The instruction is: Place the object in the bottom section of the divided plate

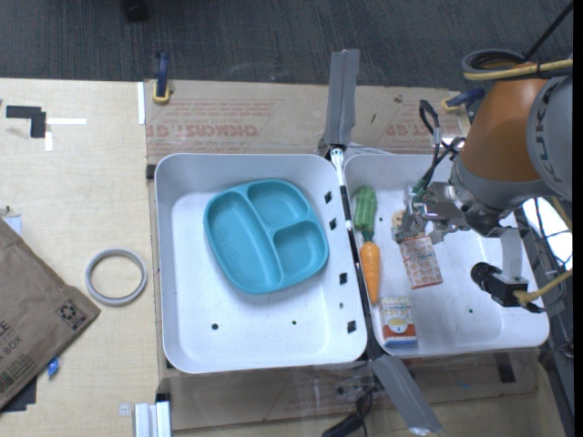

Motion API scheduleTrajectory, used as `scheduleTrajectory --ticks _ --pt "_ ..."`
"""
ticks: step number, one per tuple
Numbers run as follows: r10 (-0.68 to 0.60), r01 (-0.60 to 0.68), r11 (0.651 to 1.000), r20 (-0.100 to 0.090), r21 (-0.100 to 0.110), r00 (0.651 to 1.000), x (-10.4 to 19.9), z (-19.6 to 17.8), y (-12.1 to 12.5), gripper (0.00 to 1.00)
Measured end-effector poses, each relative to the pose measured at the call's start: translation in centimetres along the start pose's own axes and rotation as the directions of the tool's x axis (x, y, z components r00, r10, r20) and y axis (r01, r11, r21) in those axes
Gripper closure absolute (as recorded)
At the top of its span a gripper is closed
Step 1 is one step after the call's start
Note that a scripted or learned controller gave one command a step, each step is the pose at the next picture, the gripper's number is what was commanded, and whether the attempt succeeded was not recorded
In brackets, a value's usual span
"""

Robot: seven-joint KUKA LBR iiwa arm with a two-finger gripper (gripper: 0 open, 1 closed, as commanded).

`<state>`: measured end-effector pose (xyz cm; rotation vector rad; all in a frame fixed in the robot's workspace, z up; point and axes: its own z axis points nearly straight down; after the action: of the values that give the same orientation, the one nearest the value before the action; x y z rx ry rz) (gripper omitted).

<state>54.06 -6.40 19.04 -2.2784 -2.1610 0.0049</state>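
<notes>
gripper (414,228) over right bin (474,330), can't tell whether it has closed on anything | small printed packet (422,262) just at its 6 o'clock, contact unclear | divided plate (266,235) in left bin (182,271), at 9 o'clock of gripper | confirm you have the packet before you lift, clear the bin walls, then set it in the plate's bottom section

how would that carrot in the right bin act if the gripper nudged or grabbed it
The carrot looks long, rounded and tapered, so a nudge would probably roll it. It lies along the bin's left wall, which may crowd a finger. It looks like a smooth plastic toy, likely light and slippery.
</notes>
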Motion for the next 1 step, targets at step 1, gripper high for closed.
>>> scheduleTrajectory --ticks 1 --pt "0.07 -0.07 0.998 -0.001 0.001 0.998 1.01 0.02 -3.18 1.0"
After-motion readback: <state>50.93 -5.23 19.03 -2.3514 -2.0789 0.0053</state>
